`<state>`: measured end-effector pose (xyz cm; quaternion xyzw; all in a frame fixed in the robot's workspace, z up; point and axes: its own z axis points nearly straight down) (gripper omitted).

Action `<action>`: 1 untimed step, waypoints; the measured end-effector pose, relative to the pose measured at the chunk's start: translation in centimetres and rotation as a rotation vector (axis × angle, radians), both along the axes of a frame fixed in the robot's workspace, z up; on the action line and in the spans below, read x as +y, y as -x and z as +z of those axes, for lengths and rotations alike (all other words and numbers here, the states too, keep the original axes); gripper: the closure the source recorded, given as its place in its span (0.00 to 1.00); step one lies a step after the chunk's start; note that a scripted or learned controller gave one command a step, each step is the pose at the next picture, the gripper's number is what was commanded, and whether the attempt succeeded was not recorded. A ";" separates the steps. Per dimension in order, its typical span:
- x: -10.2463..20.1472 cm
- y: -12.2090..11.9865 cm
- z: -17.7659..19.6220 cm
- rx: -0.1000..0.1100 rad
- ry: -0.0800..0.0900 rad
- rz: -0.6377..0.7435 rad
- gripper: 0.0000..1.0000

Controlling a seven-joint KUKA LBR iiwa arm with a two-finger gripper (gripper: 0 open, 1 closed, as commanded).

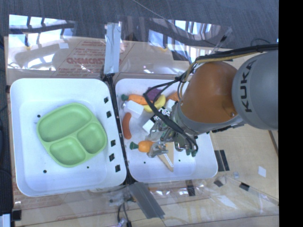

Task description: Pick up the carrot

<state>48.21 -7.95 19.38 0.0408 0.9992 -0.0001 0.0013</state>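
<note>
Two carrot-like things lie in the right bin (203, 167). An orange carrot with a green top (137, 99) rests near the bin's back left corner. A shorter orange piece with a green end (142, 146) lies near the front. My gripper (160, 148) is low in the right bin, right beside this shorter piece and touching or nearly touching its right end. The grey arm with its orange band (208, 96) covers the bin's right half and hides what lies under it.
A red sausage-shaped toy (127, 125) lies along the right bin's left wall. A white block (134, 109) and a purple and yellow toy (154, 98) sit at the back. A tan stick (166, 161) lies in front of the gripper. The left bin (23, 169) holds a green divided plate (71, 134).
</note>
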 end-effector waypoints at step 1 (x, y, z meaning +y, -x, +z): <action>-8.2 0.5 6.1 -0.001 0.003 0.153 1.00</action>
